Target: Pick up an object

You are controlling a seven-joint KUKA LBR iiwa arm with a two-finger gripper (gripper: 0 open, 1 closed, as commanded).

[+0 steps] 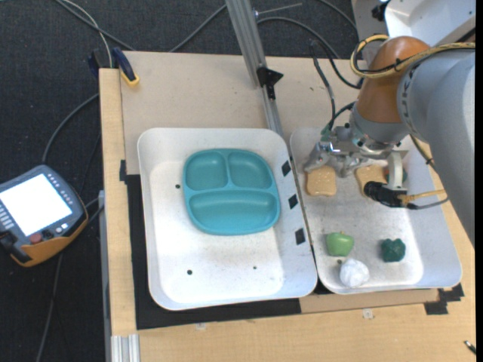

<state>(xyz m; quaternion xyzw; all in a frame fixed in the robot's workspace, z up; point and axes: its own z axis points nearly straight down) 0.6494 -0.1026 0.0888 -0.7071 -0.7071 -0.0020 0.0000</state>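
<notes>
The 2 shallow white plastic bins (162, 277) look smooth but speckled with dark scuffs. The teal plastic tray with 3 sections (230, 190) is smooth with a soft shine. The light wooden counter (189, 89) looks flat and matt. The silver metal pole (245, 21) looks smooth and dull. The arm's orange band (389, 70) is glossy. The small green toy (339, 243) looks shiny plastic.

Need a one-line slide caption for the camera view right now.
Gripper low in the right bin by a tan block; teal tray in the left bin.
</notes>
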